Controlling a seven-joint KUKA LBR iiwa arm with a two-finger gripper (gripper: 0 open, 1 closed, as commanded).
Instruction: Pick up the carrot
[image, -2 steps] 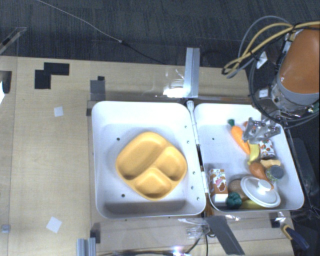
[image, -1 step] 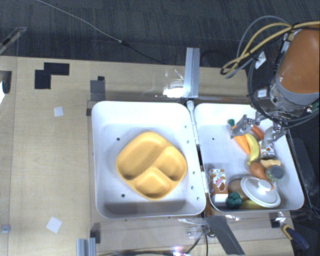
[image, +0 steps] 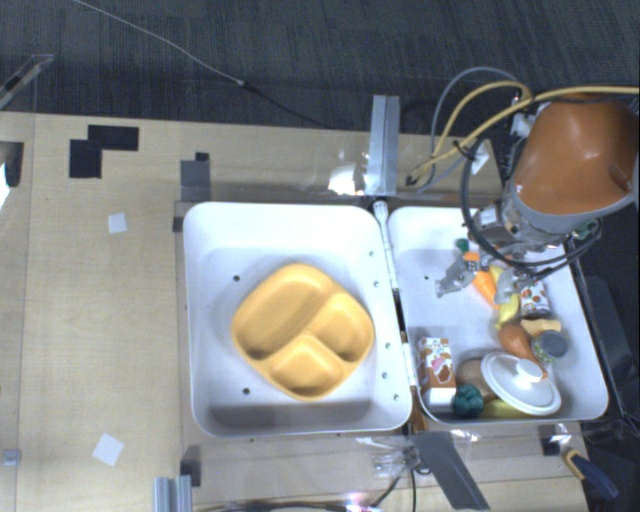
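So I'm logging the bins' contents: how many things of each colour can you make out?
Yellow: 2, the divided plate and a banana
Orange: 2, carrots
White: 1, a lid
Green: 1, a small lump
Red-and-white: 2, cartons
Total: 8, though the right bin's pile hides some.

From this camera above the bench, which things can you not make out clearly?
- Gripper: the arm's wrist covers it from above, so its state and any contact with the carrot cannot be told.
- Carrot: partly under the gripper.
- Small carton: label too small to read.
- Items under the white lid: mostly covered.
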